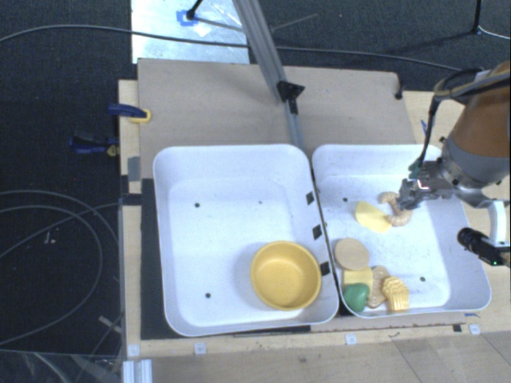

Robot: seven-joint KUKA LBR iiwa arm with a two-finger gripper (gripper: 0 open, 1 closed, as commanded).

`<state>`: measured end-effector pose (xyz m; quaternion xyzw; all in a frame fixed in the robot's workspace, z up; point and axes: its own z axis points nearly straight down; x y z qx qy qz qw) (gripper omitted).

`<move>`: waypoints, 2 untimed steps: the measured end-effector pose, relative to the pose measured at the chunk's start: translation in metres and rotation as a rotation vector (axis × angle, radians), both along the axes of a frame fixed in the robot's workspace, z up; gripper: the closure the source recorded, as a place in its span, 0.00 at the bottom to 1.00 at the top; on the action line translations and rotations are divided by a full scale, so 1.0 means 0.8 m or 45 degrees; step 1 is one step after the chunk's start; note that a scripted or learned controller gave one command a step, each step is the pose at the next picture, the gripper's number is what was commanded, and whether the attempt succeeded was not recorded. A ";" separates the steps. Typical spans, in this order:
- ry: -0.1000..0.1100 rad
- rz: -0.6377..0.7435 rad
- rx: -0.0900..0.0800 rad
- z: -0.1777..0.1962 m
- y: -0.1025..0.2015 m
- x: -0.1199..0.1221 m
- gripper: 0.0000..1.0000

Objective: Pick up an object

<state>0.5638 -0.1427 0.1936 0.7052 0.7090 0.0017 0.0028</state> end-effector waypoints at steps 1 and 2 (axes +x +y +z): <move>-0.001 0.002 0.000 0.070 0.013 0.000 1.00; 0.001 0.002 0.000 0.118 0.012 0.001 1.00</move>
